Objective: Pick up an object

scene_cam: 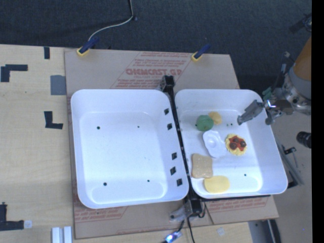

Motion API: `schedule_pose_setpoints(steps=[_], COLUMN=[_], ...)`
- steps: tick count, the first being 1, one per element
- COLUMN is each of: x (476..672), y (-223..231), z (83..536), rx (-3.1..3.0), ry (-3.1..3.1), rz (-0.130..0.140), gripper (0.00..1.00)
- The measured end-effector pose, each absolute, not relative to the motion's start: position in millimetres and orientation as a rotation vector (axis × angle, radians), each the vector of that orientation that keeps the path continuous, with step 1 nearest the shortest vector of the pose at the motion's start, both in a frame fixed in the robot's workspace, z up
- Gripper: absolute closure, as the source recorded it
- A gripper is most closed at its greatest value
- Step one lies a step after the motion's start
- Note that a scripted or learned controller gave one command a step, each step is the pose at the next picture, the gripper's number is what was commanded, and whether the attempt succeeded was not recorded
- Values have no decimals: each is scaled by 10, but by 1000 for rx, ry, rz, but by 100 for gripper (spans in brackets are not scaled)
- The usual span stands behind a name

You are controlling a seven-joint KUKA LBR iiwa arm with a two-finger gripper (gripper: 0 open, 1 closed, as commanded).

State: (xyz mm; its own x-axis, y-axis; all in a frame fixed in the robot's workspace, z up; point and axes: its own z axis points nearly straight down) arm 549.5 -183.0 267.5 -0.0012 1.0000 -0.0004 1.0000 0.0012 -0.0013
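From my station I see the left bin point(121, 146) at the frame's centre-left. To its right, the right bin point(263, 151) holds a green ball point(204, 122), a small yellow piece point(215, 117), a white object point(213, 142), a tan slice point(201, 166), a yellow disc point(217, 184) and a red-and-yellow item point(236, 144). The gripper point(257, 111) hangs over that bin's upper right edge, gripping nothing I can see; I cannot tell how its jaws stand.
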Motion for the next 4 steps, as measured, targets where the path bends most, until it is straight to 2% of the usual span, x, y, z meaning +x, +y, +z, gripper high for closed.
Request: schedule_pose_setpoints(steps=[1, 2, 3, 4], x=[5497, 5246, 5115, 4831], y=[-1825, -1767, -1800, -1813], z=[2773, 4542, 5051, 5374], rx=[-2218, -2230, -2224, -2224], ry=[-2223, -2235, -2227, -2225], rz=[2, -12, -4, -2], gripper=[100, 100, 100, 100])
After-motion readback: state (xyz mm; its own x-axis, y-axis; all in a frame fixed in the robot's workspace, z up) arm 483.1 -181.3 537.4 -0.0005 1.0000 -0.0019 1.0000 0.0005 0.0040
